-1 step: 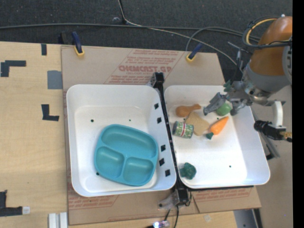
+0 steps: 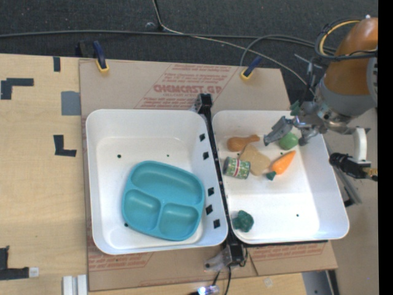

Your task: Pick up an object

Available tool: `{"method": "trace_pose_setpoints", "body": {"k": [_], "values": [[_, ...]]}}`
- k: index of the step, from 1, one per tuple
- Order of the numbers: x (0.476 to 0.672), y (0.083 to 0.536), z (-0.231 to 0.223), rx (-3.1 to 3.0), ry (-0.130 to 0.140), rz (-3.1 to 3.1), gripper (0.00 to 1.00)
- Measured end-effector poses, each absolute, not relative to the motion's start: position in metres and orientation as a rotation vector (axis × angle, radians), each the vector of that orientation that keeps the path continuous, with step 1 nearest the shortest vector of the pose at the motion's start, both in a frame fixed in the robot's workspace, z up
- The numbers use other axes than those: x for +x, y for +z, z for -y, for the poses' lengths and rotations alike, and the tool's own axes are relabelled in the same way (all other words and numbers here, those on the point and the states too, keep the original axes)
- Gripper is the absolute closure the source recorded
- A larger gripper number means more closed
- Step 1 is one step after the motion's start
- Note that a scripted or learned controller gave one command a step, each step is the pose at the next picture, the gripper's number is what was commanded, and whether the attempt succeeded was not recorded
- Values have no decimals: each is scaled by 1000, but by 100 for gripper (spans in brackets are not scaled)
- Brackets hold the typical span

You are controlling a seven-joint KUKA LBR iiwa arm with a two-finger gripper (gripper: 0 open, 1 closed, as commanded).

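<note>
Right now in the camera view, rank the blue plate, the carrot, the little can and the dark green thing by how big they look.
1. blue divided plate, by far the largest
2. orange carrot
3. small can, close to the carrot, so that order is unsure
4. dark green object, smallest

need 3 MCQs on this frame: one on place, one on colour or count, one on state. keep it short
1. Where does the blue tray lie?
A. left bin
B. right bin
C. on the cardboard outside the bins

2. How many compartments does the tray have?
A. one
B. three
C. five

3. How does the small can rest?
A. upright
B. on its side
C. stacked on the tray

Key:
1 A, it sits on the floor of the left bin.
2 B, ridges split it into one long section and two smaller ones.
3 B, its label wall faces up, in the right bin by the carrot.
</note>
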State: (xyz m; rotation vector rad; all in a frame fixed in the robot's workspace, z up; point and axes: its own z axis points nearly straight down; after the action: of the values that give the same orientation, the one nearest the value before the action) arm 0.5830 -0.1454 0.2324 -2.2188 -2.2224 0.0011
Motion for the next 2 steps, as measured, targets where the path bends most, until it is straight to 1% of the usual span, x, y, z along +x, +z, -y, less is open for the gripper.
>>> {"method": "trace_pose_setpoints", "body": {"k": [1, 2], "values": [[576, 169, 146, -2217, 8, 2218, 0], [584, 114, 142, -2228, -11, 2226, 0]]}}
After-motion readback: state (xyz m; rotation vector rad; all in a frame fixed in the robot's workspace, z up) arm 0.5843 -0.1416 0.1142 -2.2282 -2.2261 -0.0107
